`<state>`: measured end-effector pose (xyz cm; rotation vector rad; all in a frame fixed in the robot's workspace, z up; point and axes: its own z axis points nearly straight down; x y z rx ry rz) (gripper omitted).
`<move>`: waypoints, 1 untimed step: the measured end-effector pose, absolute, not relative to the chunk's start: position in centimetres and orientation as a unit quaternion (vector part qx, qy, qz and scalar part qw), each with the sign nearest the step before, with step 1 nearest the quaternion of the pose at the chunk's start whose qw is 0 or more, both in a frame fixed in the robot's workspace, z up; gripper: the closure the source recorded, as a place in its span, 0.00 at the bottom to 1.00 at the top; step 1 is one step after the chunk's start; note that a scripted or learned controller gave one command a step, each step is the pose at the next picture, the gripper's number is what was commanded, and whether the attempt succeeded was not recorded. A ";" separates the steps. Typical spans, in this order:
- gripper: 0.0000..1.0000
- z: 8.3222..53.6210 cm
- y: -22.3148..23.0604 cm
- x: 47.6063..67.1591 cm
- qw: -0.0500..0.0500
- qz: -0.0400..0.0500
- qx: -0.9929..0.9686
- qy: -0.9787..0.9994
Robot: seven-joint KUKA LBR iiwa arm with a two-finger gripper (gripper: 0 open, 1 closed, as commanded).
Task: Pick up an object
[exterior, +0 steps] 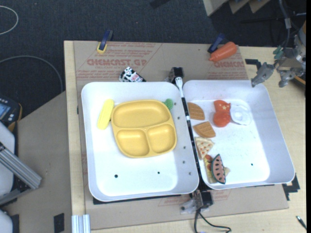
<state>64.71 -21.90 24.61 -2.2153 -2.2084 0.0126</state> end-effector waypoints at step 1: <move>0.00 25.5 -21.8 65.0 0.000 0.000 -0.707 -0.707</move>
